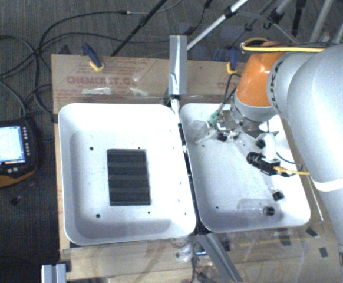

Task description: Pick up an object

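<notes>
The arm (301, 93) reached in from the right, its gripper (221, 125) low over the upper left part of the right bin (218, 217); whether it was clenched or released could not be told. A clear plastic piece (202, 135) lay just beside it. A clear bottle (255, 206) rested near that bin's lower edge, well apart. The left bin (77, 217) held a dark ribbed block (128, 177) at its middle. A handheld screen (6, 149) sat off the tabletop's left.
</notes>
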Controlling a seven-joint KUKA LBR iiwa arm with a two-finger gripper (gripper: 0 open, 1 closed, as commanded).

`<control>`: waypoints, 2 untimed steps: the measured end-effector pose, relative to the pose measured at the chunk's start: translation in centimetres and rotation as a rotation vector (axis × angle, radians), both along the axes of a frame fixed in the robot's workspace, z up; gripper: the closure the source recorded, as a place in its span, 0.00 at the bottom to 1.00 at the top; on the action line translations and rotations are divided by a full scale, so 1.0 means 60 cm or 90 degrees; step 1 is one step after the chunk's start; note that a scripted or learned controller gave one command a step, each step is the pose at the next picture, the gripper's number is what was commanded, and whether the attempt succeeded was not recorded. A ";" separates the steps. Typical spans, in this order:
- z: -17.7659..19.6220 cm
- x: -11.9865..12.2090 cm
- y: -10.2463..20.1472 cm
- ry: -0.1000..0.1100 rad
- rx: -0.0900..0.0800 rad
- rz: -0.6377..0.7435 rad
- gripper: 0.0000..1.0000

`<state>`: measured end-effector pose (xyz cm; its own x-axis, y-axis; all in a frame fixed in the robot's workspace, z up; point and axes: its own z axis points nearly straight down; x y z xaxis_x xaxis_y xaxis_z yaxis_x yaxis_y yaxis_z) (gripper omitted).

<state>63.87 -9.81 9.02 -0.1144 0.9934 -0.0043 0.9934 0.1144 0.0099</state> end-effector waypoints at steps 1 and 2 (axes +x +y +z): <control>0.012 -0.007 -0.006 0.008 -0.002 0.000 1.00; 0.156 0.050 0.109 0.007 0.001 -0.028 1.00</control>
